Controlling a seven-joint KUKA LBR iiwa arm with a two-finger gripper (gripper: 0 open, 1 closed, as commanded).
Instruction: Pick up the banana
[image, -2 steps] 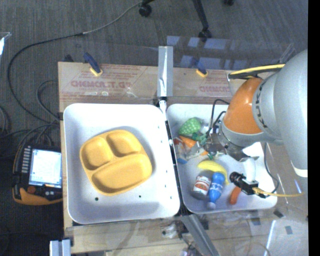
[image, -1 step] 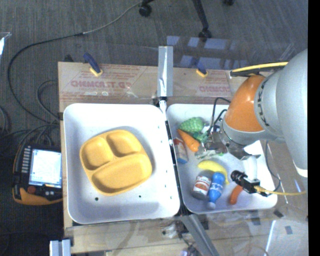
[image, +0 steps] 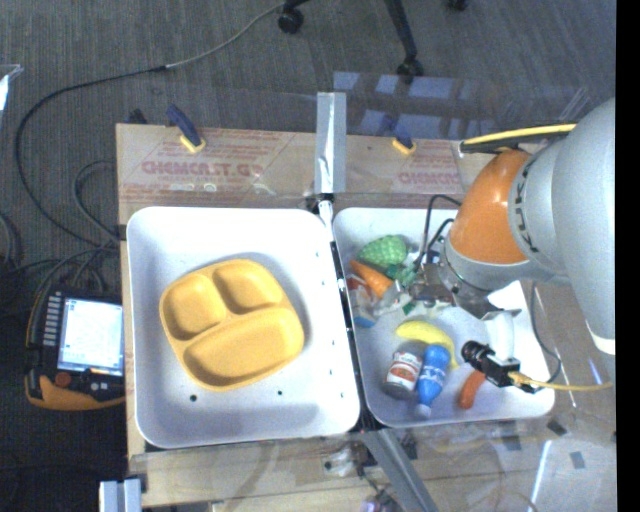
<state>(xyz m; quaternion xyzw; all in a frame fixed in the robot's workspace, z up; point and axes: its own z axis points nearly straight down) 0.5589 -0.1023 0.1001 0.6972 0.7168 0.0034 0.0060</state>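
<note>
The banana (image: 425, 333) is a short yellow curved piece lying near the middle of the right bin (image: 520, 400). My gripper (image: 422, 288) hangs just above and behind it, close to the banana's far side, under the orange wrist band (image: 488, 222). The arm's bulk hides the gripper's tips, and nothing shows as held.
Beside the banana stand a small red-labelled can (image: 403, 370) and a blue bottle (image: 432, 376). An orange-red piece (image: 470, 390) lies to the right, a green item (image: 385, 250) and an orange carrot-like item (image: 372, 279) at the back left. The left bin (image: 150, 400) holds a yellow divided plate (image: 232, 322).
</note>
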